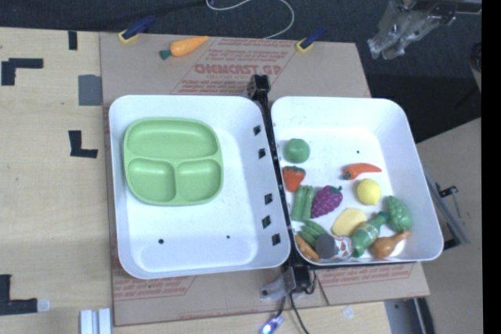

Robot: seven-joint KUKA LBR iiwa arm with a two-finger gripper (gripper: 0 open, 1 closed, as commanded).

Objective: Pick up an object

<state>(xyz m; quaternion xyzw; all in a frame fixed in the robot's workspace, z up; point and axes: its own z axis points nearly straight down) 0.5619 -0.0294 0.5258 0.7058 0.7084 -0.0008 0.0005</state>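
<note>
My gripper [387,49] hangs high at the top right, beyond the far right corner of the right bin [391,117]. It is open with nothing between its fingers. The right bin holds several toy foods. A green ball [296,150] lies near the divider, with a red piece [292,178] just in front of it. A red chili [361,169], a yellow lemon [368,191], purple grapes [326,201] and a green vegetable [303,202] sit mid-bin. Broccoli [398,213], a yellow piece [348,221] and a brown pear [383,246] crowd the near right corner.
The left bin [141,246] holds a green divided plate [172,162]. A toy carrot [182,48] lies on the cardboard behind the bins, near a yellow-and-blue clamp [136,29]. A white cable [250,8] loops across the dark background.
</note>
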